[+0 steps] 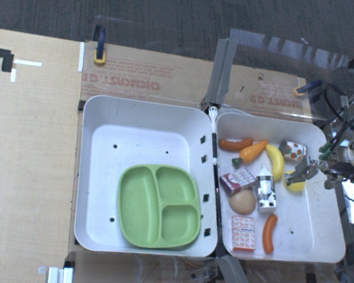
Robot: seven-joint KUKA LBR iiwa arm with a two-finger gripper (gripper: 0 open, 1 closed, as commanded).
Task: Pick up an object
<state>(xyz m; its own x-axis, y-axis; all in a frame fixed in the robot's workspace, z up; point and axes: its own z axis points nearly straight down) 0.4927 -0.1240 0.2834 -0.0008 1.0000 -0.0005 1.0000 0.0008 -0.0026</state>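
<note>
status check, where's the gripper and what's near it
Gripper low in right bin, beside banana, nothing seen between fingers. Carrot, sausage, can crowd the left side. Green tray in left bin.

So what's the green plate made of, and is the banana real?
The green plate looks like plastic: one even color, smooth, with molded rounded compartments and a dull sheen. The banana is probably a plastic toy: its yellow is uniform and glossy, with no spots. I can't be sure from this view.

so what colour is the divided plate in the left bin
Light green all over; the divided plate lies in the left bin, plain in the camera view.
</note>
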